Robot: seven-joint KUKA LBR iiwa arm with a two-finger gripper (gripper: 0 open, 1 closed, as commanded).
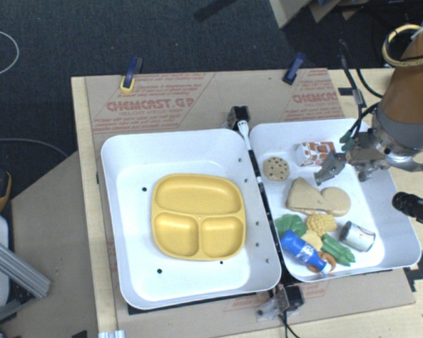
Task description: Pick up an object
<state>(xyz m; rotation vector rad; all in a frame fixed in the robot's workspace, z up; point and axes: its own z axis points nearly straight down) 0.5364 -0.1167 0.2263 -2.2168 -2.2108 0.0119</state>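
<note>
Two bins sit side by side on a counter (193, 101). The left bin (124, 206) holds a divided tray (197, 215). The right bin (398, 235) holds a cookie (276, 168), a small packet (316, 151) behind, and a bottle (302, 250) near the front.

Yellow divided plate (197, 217) in the white left bin (119, 170); on the right, a speckled tan cookie (275, 169), blue bottle (303, 251), green leaf (289, 224).
</note>
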